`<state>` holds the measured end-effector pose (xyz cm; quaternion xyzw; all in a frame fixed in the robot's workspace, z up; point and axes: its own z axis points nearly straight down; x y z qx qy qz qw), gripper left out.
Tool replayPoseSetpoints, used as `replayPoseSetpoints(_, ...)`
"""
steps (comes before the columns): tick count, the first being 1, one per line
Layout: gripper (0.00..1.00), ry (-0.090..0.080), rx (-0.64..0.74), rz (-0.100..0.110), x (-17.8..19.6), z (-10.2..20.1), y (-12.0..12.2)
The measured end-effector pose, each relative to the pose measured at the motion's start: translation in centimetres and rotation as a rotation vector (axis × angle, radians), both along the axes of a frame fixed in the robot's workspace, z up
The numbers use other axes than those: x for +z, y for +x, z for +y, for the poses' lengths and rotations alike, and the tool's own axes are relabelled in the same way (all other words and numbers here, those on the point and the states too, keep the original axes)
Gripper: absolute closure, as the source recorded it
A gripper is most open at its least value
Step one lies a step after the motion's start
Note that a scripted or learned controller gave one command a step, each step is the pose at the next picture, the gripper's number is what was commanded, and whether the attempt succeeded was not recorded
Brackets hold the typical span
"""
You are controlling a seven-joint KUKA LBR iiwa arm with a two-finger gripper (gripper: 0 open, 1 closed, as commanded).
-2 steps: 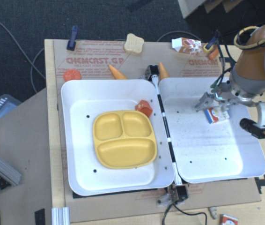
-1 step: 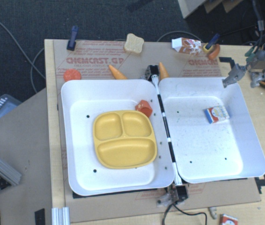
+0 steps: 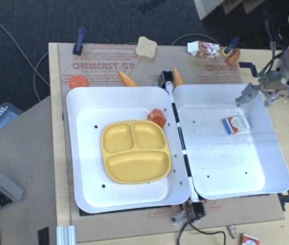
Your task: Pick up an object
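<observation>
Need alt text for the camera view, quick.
The gripper hangs over the right bin's far edge, near a small carton on its floor. The left bin holds a yellow divided plate and a red toy.

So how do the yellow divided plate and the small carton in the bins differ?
The yellow plate fills much of the left bin; the small carton takes little of the right bin. The plate is plain yellow, the carton white, blue and red. Both lie flat, untouched by the gripper.
</observation>
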<state>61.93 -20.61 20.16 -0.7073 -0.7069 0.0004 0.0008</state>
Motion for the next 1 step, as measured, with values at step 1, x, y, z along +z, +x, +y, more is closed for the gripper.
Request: replayPoseSetpoints(1, 0.0, -0.004, 0.001, -0.008, -11.44, 0.25, -0.74)
